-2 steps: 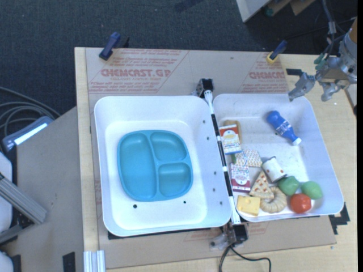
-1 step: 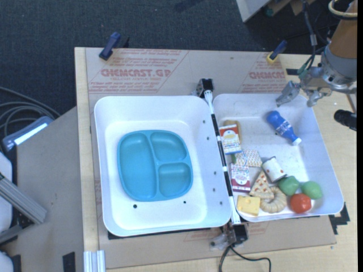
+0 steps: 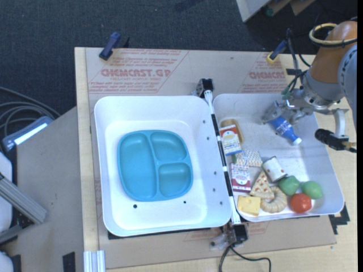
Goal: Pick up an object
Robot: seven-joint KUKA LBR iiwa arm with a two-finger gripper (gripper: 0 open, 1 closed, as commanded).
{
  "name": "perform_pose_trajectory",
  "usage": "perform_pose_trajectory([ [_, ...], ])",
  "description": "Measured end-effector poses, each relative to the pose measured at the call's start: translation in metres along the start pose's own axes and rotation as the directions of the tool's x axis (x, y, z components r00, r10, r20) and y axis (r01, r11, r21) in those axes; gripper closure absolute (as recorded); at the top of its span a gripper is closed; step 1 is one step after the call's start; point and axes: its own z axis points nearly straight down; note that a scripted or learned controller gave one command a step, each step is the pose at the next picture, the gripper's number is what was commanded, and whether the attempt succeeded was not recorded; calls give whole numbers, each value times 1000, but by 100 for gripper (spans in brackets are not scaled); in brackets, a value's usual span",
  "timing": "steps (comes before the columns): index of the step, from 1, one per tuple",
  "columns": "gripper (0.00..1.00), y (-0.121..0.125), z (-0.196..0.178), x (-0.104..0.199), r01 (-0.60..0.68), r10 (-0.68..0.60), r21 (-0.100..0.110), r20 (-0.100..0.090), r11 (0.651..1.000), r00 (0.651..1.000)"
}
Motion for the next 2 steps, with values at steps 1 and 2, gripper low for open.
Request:
perform_pose_trajectory([
  [1,100,1,-12,-4,1,-1,-13,17,1000,1000],
  [2,100,1,-3,74,-3,4,-13,20,1000,1000],
])
